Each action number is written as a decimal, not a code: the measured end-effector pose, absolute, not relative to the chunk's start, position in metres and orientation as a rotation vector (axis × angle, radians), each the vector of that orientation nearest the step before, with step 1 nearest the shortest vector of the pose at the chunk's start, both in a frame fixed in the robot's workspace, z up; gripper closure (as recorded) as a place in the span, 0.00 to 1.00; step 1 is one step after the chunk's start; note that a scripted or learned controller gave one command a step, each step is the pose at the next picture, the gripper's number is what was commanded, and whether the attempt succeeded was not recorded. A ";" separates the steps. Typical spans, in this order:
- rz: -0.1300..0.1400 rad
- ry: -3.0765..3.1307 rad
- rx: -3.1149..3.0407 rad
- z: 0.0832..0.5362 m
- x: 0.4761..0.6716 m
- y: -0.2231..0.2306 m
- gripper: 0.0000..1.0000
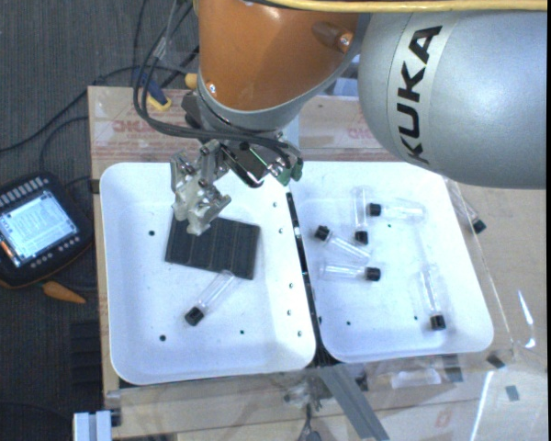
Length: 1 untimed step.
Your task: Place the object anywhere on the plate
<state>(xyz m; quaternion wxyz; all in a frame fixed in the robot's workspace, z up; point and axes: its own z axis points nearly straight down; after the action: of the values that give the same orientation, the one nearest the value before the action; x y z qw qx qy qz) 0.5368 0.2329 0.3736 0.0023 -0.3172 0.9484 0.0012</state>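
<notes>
The vial point(209, 298) lies in the left bin point(129, 338), its open end on the dark plate point(213, 248). The hand point(198, 205) hovers over the plate's upper left corner. Whether it is open or closed, I cannot tell.

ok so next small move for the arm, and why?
Probably shift the tool toward the vial in the left bin and come down over it. The vial lies mostly on bare bin floor, only its clear end reaching the dark plate's near edge, while the tool hangs over the plate's far corner.
</notes>
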 end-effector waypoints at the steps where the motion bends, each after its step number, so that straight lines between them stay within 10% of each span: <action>1: 0.003 2.799 -1.425 0.276 0.497 0.228 1.00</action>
<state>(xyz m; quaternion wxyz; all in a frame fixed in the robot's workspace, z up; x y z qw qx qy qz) 0.4970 0.2284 0.2759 0.0002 -0.4536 0.8912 0.0009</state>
